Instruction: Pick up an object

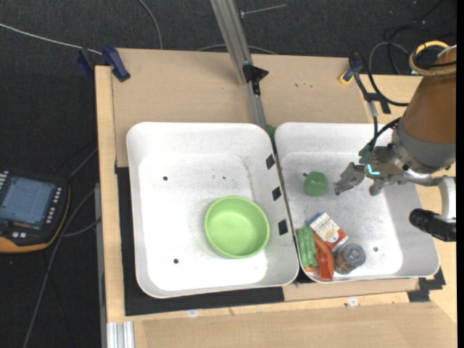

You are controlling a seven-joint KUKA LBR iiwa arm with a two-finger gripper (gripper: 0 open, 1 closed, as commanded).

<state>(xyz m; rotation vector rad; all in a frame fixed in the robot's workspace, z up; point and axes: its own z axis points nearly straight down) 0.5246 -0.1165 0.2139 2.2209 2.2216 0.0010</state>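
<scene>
Green cup [315, 184] sits mid right bin [406, 267]; gripper [359, 182], fingers spread and empty, hovers beside it: centre over cup, descend straight, then close.

Count of items on the table [181, 85]:

White bins: two, side by side, a left bin [145, 151] and a right bin [395, 223].

Left bin: one green bowl [236, 227].

Right bin: five items. One small green cup-like object [315, 184]; one small carton [325, 230] with an orange and white label; one green vegetable-like piece [307, 248]; one red-orange piece [324, 262] beside it; one dark round object [352, 256].

Blue clamps at the table's far edge: two, one at the left corner [114, 62] and one at the right [353, 68].

Handheld control pendant off the table: one [29, 205].
</scene>
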